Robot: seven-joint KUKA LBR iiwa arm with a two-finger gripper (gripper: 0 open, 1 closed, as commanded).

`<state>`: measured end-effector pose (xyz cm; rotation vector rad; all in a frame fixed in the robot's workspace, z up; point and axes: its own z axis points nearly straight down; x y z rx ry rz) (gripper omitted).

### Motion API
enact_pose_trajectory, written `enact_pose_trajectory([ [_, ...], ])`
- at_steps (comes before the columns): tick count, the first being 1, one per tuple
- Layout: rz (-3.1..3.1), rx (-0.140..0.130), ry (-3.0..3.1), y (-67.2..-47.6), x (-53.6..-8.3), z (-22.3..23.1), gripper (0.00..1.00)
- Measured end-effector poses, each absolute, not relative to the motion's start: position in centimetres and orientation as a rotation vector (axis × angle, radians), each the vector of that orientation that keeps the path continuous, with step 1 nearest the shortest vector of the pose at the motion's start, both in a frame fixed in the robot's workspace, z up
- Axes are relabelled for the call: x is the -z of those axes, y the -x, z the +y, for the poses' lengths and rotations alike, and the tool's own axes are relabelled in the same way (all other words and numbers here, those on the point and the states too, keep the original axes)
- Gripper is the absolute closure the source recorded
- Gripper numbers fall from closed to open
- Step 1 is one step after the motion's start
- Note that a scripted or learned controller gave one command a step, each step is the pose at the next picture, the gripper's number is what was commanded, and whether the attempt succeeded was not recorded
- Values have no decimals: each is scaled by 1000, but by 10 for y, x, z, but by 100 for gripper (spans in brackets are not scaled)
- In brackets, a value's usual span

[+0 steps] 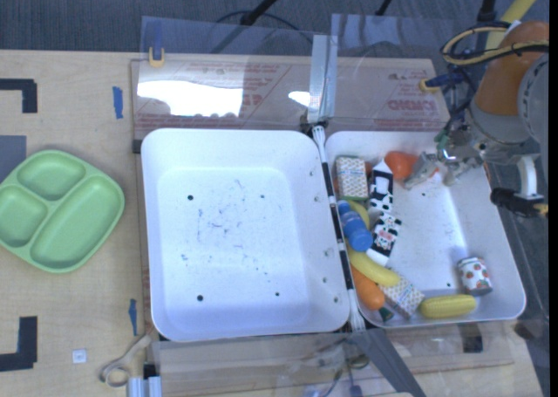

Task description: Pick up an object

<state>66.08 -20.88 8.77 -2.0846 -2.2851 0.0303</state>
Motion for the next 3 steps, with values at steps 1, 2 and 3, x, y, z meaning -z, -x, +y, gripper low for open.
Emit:
enact_pose_trajectory([
  [1,-2448,-32,1937,-660,-86,-199,0],
  [2,-2633,3,1727,-668,-154,-212,0],
  [3,-2804,-7,1376,-664,-88,-207,0],
])
